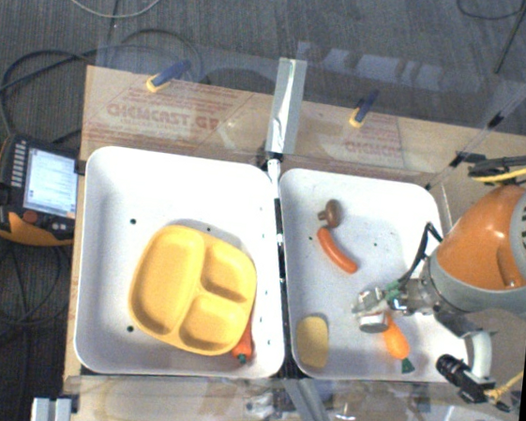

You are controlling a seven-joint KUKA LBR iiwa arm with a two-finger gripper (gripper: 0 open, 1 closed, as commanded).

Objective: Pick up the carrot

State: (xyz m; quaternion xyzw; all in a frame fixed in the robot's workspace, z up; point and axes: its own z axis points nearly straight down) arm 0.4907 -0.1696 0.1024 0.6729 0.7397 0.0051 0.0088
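Note:
The carrot (396, 343) is small and orange with a green tip pointing toward the front right. It lies in the right bin (378, 194) near the front right corner. My gripper (374, 310) hangs just left of and above the carrot's thick end, very close to it or touching it. The grey and orange arm (485, 249) comes in from the right over the bin's edge.
An orange sausage (337, 251) and a brown piece (331, 213) lie farther back in the right bin, and a tan lump (312, 339) sits at its front left. The left bin (114, 188) holds a yellow divided plate (195, 289) with a small orange item (243, 348) by its front edge.

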